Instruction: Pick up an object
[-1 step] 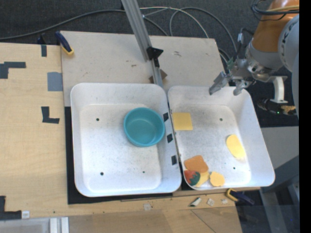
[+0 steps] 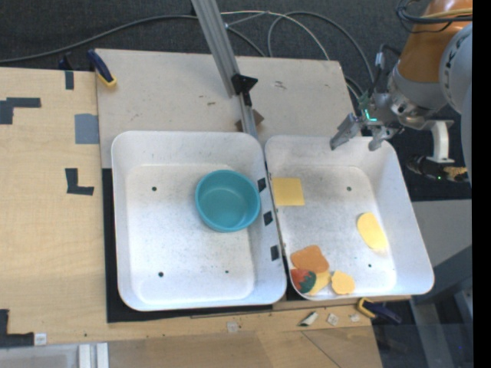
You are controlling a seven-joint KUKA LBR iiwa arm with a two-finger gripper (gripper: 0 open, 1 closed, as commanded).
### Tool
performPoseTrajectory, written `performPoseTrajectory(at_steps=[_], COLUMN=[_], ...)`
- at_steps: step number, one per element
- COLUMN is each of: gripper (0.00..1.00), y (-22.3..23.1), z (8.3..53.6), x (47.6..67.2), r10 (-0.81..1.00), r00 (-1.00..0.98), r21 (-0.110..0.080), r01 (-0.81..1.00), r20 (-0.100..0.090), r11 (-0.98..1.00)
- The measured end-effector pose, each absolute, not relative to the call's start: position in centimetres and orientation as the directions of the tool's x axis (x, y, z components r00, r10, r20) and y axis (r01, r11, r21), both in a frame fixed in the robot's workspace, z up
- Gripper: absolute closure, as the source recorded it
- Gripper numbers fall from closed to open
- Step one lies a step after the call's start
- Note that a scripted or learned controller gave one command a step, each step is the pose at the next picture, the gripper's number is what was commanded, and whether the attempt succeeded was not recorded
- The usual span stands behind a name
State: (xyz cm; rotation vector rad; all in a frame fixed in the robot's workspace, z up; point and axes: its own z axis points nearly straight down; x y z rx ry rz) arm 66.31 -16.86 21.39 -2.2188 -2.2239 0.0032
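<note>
The left bin (image 2: 138,282) holds a teal bowl (image 2: 227,199). The right bin (image 2: 406,228) holds a yellow square (image 2: 288,192), a yellow oval (image 2: 372,231), and orange pieces (image 2: 311,261) at its near-left corner. Above its far rim the gripper (image 2: 357,135) hovers, fingers spread, holding nothing.

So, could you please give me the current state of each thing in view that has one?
Gripper: open, holding nothing, above the right bin's far edge.
Teal bowl: upright in the left bin.
Yellow square: flat in the right bin.
Yellow oval: lying flat.
</note>
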Motion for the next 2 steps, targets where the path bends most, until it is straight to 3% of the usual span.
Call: performPoseTrajectory(at_steps=[2], gripper=[0.0], y=[-17.7], z=[10.7], x=[66.8], r10=[1.0], r00=[-0.001], r21=[-0.007], r01=[1.0], r20=[-0.001], r11=[0.001])
